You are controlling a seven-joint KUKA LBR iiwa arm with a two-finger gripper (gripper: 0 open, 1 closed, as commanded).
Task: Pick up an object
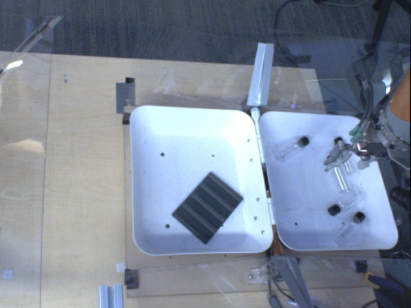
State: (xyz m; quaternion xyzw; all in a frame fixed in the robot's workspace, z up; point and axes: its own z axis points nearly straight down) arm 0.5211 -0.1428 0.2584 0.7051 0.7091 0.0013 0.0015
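Closest to the lens, at the 5 o'clock corner of the right bin (385, 239), lie two clear vials. One vial (352, 222) has its black cap pointing toward 1 o'clock. The second, just beside it toward 10 o'clock, shows mainly as a black cap (334, 208).

A third vial (292, 146) rests at 10 o'clock in the same bin, capped end toward 2 o'clock. A fourth clear tube (341, 178) lies near the bin's middle, running roughly 12 to 6 o'clock, and its cap cannot be made out. That makes four vials in all, every one of them in the right bin.

The gripper (347, 154) sits over the right bin at about 2 o'clock, directly above the upper end of the fourth tube. Whether its jaws are apart, together or clamped on the tube cannot be told from this slant. Nor is it clear whether it touches the tube. The grey arm (393, 130) enters from 3 o'clock.

The left bin (144, 172) holds one item, a dark ribbed slab (208, 207). It lies flat and turned diagonally, toward 5 o'clock of that bin's middle.

The two bins are set side by side on the wooden bench (70, 172).
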